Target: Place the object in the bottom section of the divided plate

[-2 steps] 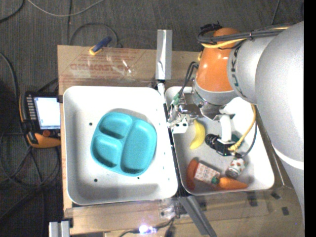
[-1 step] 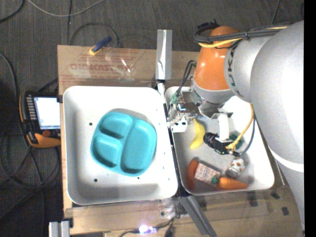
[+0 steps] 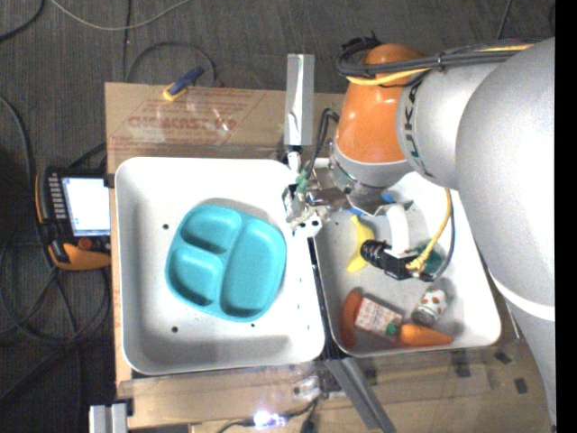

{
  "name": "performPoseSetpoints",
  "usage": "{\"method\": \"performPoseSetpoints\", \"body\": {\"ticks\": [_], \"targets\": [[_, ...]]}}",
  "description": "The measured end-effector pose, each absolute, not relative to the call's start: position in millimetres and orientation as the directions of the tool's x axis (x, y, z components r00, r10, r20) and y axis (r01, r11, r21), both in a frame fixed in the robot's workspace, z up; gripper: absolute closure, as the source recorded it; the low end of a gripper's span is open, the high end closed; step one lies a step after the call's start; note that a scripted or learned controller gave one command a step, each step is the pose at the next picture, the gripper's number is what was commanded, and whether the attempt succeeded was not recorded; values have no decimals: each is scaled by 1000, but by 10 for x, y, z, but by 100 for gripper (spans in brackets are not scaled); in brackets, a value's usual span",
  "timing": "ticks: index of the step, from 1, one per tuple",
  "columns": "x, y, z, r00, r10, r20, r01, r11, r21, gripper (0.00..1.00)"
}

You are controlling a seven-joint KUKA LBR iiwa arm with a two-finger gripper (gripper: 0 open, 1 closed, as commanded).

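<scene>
A teal divided plate (image 3: pixel 225 258) lies in the left white bin (image 3: pixel 144 332). It has one large section on its right and two smaller ones on its left, and nothing lies in any of them. My gripper (image 3: pixel 303 209) hangs over the rim between the two bins, just past the plate's upper right edge. The wrist hides what is at its tip. In the right bin (image 3: pixel 478 327) lie a yellow banana (image 3: pixel 365 233), an orange-red bottle (image 3: pixel 370 314), a carrot (image 3: pixel 420 335) and a small jar (image 3: pixel 434 305).
The arm's grey and orange body covers the upper part of the right bin. A cardboard sheet (image 3: pixel 180 120) lies behind the left bin. A handheld device (image 3: pixel 77 210) sits off the bench at the left.
</scene>
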State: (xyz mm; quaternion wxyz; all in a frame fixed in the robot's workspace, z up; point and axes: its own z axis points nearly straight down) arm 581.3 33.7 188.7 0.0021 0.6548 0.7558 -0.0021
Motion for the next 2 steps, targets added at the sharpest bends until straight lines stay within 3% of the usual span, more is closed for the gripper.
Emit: {"method": "performPoseSetpoints", "body": {"ticks": [1,2], "targets": [[5725,51,1884,-217,976,-3,976,217,9,100],[5241,514,1819,-581,814,4,814,581,-5,100]]}}
